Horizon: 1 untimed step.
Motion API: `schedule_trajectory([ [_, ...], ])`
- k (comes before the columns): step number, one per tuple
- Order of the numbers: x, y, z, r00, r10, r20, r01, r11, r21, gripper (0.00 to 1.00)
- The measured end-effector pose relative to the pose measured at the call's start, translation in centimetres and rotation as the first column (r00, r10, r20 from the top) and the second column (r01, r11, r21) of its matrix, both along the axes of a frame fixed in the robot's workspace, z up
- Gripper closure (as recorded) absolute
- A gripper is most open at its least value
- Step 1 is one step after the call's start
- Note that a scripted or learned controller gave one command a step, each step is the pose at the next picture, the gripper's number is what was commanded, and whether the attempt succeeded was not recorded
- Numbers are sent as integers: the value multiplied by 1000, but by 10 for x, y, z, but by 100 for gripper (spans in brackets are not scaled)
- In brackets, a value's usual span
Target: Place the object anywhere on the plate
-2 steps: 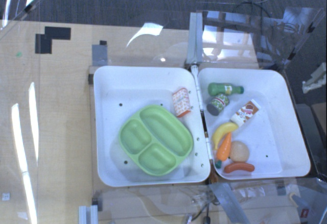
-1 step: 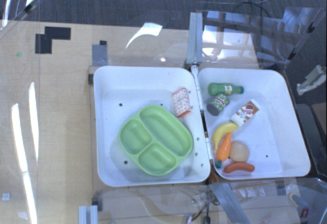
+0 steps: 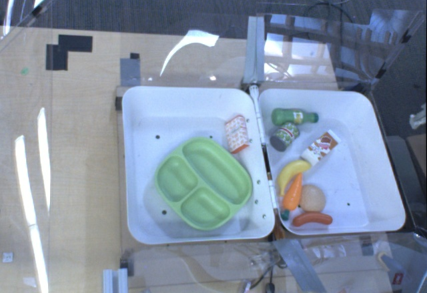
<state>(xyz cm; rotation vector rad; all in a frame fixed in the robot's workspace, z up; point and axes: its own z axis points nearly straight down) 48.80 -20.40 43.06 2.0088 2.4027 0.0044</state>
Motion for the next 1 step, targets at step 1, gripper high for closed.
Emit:
schedule_trajectory([
  [1, 20, -1, -34, 987, 159, -4, -159, 987, 1, 0],
])
